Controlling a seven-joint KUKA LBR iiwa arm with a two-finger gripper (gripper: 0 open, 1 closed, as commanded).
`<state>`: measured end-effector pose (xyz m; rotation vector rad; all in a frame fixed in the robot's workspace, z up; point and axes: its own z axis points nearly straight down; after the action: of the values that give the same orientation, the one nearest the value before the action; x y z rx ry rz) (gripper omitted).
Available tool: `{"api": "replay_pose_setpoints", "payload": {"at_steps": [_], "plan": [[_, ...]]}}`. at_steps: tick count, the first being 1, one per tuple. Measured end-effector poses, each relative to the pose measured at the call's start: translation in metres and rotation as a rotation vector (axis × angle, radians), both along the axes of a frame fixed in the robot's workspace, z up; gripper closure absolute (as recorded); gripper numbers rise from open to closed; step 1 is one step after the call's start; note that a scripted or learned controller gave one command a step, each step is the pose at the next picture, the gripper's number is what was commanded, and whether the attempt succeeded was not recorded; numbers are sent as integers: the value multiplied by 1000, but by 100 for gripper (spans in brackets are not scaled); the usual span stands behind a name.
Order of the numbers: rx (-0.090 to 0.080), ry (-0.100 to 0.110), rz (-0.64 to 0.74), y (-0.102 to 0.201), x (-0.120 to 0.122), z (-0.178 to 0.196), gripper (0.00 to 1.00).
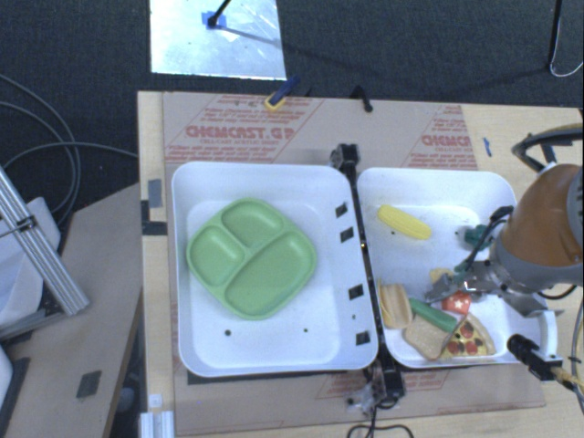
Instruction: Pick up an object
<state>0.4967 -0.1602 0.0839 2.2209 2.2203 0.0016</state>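
**Pincer low over the toy food in the right bin**

You have the tabletop (511, 121) carrying both white bins, and your arm (547, 231) comes in from the right, grey with its orange band, ending over the right bin (438, 185). The left bin (265, 176) sits well to the left of the pincer and holds a green divided plate (252, 257).

Your pincer (453, 290) hangs low in the right bin, right above the cluster of toy food; you cannot tell from this angle whether it is spread or pressed together, and nothing can be seen held in it. A red piece (458, 303) lies directly beneath it. Just below and left of the pincer lies a green piece (431, 315), with a bread slice (425, 338) below that and a ridged tan piece (395, 306) further left. A pizza slice (470, 338) lies just below the pincer. A yellow corn cob (403, 223) lies apart, above and to its left.
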Motion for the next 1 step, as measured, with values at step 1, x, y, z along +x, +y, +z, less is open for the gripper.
{"api": "replay_pose_setpoints", "payload": {"at_steps": [1], "plan": [[-1,-3,0,-1,2,11,100]]}}
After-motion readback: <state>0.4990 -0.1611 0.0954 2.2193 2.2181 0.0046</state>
